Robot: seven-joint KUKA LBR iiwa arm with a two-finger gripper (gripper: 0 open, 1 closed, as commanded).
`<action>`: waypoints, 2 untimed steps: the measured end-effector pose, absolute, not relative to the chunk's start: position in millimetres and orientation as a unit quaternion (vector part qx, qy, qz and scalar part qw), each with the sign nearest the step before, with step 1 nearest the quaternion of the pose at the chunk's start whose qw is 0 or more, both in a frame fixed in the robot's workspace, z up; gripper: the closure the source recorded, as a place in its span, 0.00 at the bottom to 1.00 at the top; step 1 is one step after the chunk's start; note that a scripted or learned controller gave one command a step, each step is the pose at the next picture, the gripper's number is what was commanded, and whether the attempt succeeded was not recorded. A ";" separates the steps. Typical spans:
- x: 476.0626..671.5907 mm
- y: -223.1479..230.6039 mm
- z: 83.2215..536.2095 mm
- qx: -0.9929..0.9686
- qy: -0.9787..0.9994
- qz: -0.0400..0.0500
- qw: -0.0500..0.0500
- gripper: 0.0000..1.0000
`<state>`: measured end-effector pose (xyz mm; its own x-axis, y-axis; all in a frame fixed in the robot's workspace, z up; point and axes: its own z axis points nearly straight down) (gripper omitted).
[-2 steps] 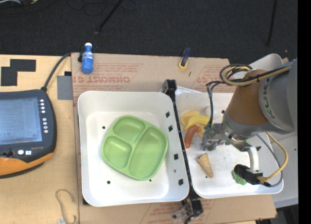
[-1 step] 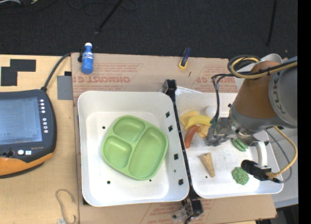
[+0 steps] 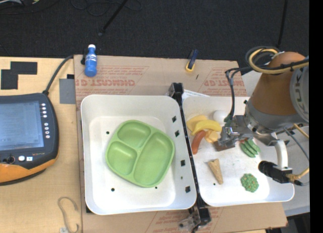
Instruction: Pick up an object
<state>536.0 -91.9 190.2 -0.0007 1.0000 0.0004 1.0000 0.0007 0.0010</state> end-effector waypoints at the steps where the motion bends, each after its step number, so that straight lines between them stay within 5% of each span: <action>1: 536.6 -92.9 229.7 0.707 0.707 0.000 0.000 1.00; 2: 529.5 -40.6 220.2 0.706 0.708 -0.001 -0.002 1.00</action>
